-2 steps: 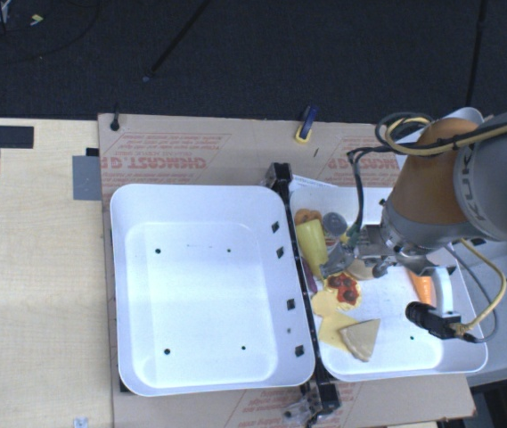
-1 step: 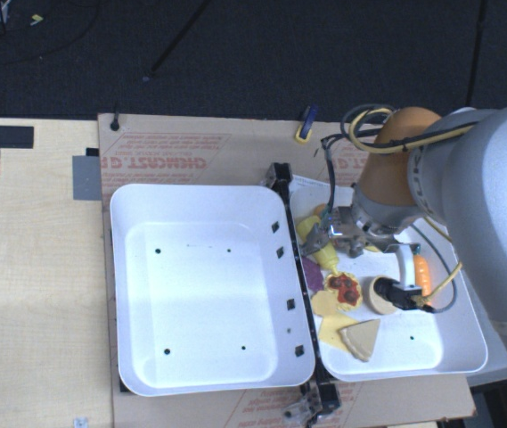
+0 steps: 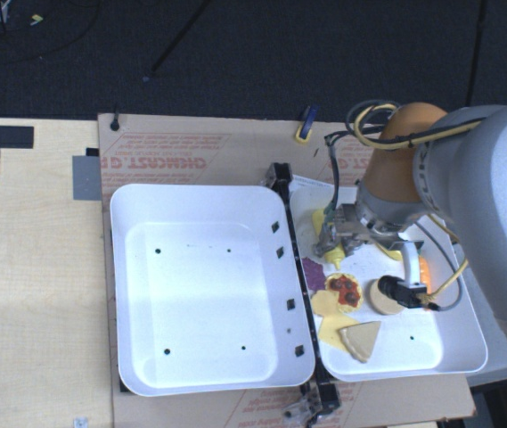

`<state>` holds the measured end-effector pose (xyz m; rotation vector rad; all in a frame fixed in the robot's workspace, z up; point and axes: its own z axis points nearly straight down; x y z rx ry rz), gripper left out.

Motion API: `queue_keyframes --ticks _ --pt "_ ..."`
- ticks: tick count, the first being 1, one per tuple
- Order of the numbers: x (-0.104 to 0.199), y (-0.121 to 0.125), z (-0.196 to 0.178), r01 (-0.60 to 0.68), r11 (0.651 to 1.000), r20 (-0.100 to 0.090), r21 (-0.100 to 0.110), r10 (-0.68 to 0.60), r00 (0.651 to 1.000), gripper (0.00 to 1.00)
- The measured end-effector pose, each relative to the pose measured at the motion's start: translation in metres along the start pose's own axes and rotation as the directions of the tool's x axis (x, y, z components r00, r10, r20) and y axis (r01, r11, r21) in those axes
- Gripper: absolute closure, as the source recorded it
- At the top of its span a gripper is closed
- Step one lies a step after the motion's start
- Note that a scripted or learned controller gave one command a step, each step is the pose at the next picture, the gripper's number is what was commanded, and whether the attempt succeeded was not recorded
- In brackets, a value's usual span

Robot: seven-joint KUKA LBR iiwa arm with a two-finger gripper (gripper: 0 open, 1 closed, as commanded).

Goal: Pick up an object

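Observation:
My gripper [image 3: 330, 242] hangs low in the right bin [image 3: 431, 350], near its left wall, with its tips down among the toy food. A yellow piece [image 3: 334, 256] lies right under the tips, and I cannot make out whether it is gripped. Just below lie a red and yellow pizza-like piece [image 3: 343, 290], a pale yellow flat piece [image 3: 326, 304], a tan wedge [image 3: 360, 339] and a purple piece [image 3: 313, 271]. A round tan piece [image 3: 380, 296] and a yellow-orange piece [image 3: 413, 261] lie to the right.
The left bin [image 3: 200, 283] stands beside the right one, with a black divider [image 3: 293, 275] between them. The arm's grey body [image 3: 467, 194] covers the right bin's upper right part. Cardboard [image 3: 191, 154] lies under both bins.

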<state>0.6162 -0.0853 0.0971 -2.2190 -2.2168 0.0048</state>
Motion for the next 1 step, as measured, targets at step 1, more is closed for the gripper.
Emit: queue_keyframes --ticks 1 --pt "0.0639 0.0301 -0.0967 0.008 1.0 -0.001 -0.015 -0.008 1.0 1.0"
